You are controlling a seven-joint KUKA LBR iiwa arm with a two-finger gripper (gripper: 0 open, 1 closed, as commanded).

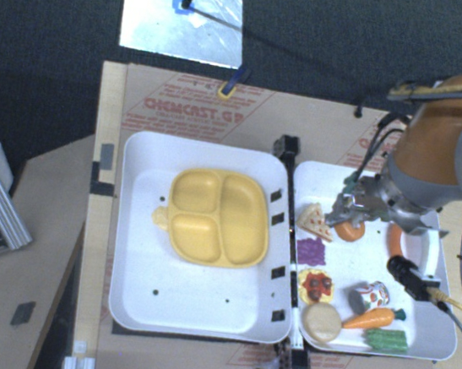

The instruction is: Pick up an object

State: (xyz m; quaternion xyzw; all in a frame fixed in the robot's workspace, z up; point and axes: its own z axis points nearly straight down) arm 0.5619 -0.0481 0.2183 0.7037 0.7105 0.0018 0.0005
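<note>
A yellow three-compartment plastic plate [212, 217] lies in the left white bin [126, 293]. In the right white bin [440, 337], the gripper [343, 210] hangs low between a pizza-slice toy [315, 221] and a round orange toy [349, 231]; its opening cannot be told. Nearer the front lie a purple piece [311, 251], an orange carrot toy [370, 318] and a green block [386, 338]

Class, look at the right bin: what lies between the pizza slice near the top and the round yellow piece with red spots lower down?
In the camera view, a purple piece lies between the pizza slice and the yellow piece with red spots.
</note>
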